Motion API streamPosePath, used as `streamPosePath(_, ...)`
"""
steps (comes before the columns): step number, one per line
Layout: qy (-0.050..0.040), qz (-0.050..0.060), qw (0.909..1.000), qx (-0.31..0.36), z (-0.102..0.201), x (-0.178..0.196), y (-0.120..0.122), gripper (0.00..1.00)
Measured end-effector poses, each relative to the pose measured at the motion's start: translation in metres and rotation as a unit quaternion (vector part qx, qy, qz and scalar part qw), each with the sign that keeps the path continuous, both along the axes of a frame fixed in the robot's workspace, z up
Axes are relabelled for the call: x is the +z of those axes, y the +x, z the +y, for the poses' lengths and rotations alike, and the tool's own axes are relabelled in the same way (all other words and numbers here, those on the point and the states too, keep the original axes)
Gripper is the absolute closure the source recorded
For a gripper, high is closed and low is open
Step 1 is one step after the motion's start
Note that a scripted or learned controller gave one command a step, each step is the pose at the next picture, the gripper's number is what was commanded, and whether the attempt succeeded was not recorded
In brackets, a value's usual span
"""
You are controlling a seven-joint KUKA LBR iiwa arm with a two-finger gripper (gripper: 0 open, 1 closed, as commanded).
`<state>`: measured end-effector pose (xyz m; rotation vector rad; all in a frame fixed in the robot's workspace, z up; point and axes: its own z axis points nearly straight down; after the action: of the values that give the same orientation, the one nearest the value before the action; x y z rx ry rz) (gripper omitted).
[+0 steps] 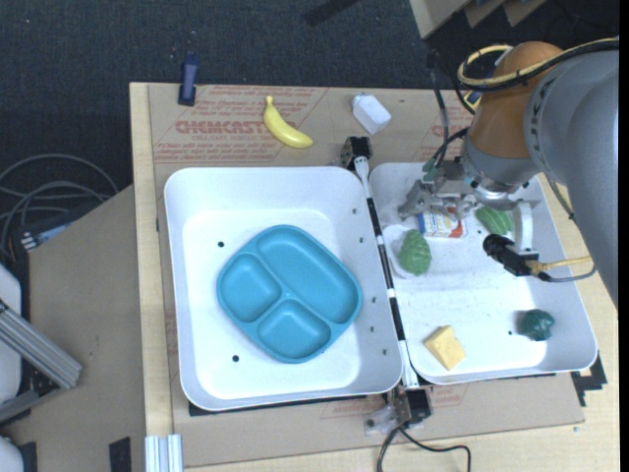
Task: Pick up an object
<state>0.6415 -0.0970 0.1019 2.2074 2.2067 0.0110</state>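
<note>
My gripper (438, 202) hangs low over the back left part of the right bin (491, 362). Directly beneath and in front of it lies a small white carton with red and blue print (443, 226). A green lumpy item (415, 254) rests just to the carton's front left. Another green item (496, 218) lies to its right, partly under the wrist. A dark teal object (536, 324) and a yellow block (444, 346) sit near the bin's front.
The left bin (197, 214) holds a blue divided plate (287, 291). On the bench behind the bins lie a banana (285, 126), a white piece (371, 113) and a small blue item (188, 79). A black cable (521, 259) trails from the wrist.
</note>
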Motion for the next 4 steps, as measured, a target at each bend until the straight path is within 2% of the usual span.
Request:
streamPosePath(1, 0.005, 0.011, 0.9999, 0.0, 0.005, -0.018, -0.055, 0.0)
streamPosePath(3, 0.0052, 0.011, 0.9999, 0.0, 0.005, -0.017, -0.075, 0.0)
streamPosePath(4, 0.0055, 0.011, 0.9999, 0.0, 0.003, -0.017, -0.076, 0.0)
